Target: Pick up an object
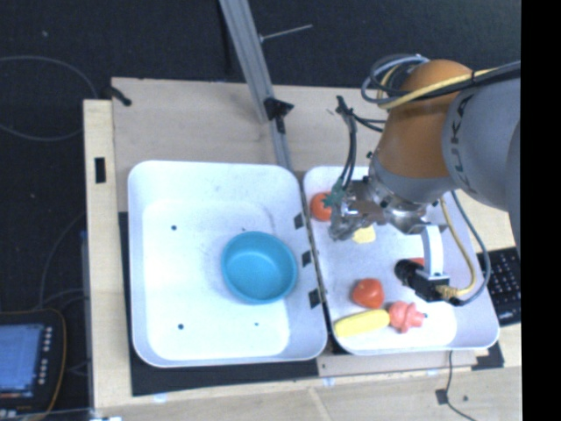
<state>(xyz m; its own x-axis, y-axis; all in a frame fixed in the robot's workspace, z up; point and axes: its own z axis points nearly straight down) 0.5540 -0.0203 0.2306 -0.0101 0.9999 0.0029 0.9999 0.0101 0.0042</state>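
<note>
My gripper [348,226] hangs low over the upper left part of the right bin [465,327], under the orange wrist band. A small pale yellow piece [365,234] lies just beside its tip. An orange-red object with a green bit [321,205] sits by the bin's left wall, just left of the gripper. Lower in the same bin lie a red object [368,293], a yellow banana-shaped object [360,324] and a pink object [404,316].
A blue bowl [258,267] sits in the middle of the left bin [166,200]. A grey metal post [250,55] rises behind the bins. The arm and its cables cover the right bin's upper right. A keyboard [500,283] lies at the right.
</note>
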